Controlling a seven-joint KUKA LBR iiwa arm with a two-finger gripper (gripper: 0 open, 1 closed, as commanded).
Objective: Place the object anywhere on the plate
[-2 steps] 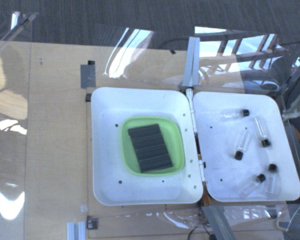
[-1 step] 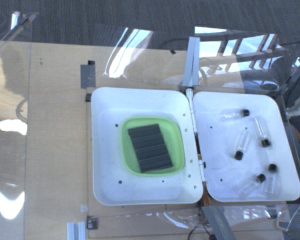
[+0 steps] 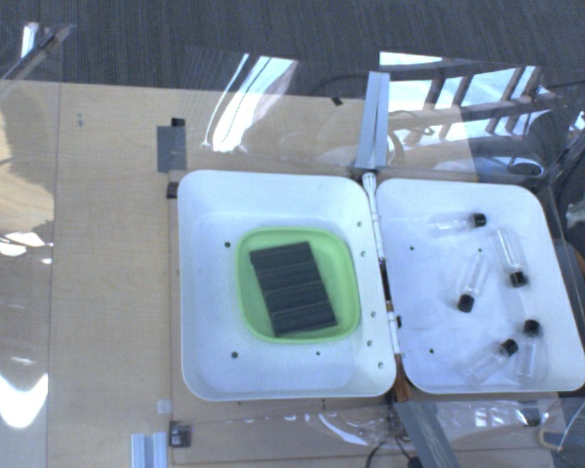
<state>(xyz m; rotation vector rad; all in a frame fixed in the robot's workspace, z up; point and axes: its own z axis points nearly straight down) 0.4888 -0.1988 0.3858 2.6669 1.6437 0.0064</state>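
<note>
Dark ribbed block (image 3: 292, 289) already flat on green plate (image 3: 343, 261) in left bin (image 3: 200, 261); placing looks done (gripper state cannot tell); clear vials (image 3: 471, 283) scattered in right bin (image 3: 409, 359); next: verify only.

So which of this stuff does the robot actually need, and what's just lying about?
Part of the job:
green plate
dark ridged block lying on the plate

Just lying about:
five clear vials with black caps in the right bin
left bin under the plate
</note>
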